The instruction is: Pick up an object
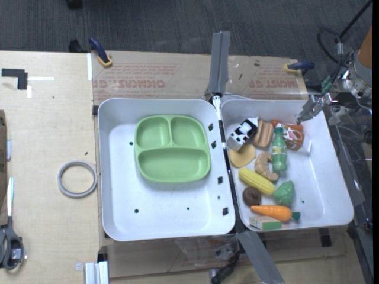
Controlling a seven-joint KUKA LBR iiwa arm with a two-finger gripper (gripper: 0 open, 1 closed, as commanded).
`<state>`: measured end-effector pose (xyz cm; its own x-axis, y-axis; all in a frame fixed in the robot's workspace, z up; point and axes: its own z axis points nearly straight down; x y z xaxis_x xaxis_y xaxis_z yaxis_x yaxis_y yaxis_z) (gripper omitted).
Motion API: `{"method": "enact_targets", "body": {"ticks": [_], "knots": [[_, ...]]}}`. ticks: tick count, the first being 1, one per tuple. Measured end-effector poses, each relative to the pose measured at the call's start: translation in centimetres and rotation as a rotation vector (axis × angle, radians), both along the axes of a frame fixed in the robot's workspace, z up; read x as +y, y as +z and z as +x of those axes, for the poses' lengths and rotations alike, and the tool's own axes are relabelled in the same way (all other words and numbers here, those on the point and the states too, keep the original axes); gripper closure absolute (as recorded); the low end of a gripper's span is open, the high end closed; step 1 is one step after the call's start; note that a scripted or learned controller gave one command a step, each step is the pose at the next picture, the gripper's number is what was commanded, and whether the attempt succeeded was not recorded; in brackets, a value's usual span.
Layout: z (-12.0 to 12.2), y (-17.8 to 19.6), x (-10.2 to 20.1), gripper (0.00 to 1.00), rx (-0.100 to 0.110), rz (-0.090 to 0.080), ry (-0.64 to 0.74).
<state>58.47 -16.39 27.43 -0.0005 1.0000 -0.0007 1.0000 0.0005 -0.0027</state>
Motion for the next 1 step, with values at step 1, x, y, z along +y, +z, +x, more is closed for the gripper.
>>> {"method": "enact_targets", "body": {"ticks": [1], "knots": [[-0.44, -18.08, -1.55, 0.00, -0.002, 0.000, 0.118]]}}
